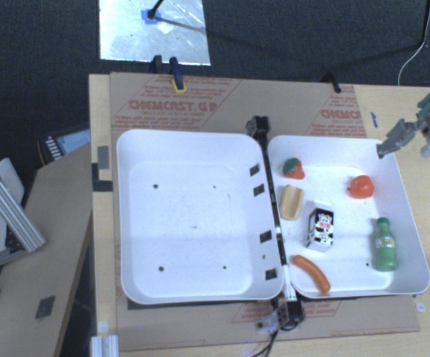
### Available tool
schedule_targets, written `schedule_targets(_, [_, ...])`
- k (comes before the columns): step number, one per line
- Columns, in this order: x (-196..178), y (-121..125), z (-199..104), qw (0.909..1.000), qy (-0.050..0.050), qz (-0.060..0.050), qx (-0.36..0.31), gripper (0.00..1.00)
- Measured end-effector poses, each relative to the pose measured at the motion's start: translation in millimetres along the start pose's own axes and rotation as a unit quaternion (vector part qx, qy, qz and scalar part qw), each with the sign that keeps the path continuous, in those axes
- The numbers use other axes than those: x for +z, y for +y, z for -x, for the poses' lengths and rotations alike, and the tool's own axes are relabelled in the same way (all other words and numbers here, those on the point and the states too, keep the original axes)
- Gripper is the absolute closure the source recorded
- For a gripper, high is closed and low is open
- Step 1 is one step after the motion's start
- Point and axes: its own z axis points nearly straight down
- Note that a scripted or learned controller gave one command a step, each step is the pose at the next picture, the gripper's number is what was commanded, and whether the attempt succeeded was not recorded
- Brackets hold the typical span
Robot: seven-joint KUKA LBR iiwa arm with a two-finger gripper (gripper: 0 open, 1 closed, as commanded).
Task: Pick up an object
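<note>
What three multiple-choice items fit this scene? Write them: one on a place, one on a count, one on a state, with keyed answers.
1. The green bottle lies: A) in the left bin; B) in the right bin, by its right wall; C) on the bench outside.
2. Objects in the right bin: A) six; B) three; C) nine.
3. The claw is: A) around the sausage; B) pressing the carton; C) apart from every object.
Key: B, it sits beside that bin's right wall; A, six separate items can be counted; C, it hangs by the bin's far right corner, touching none.
</note>
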Motion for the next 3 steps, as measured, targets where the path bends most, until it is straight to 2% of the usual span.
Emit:
schedule_targets(1, [-170,-52,-43,1.0000,-0.001,0.006,-0.001,0.00])
schedule_targets(2, [-172,-50,-40,1.0000,-0.001,0.001,0.000,1.00])
schedule_targets(3, [-184,-50,-40,1.0000,-0.002,0.002,-0.003,1.00])
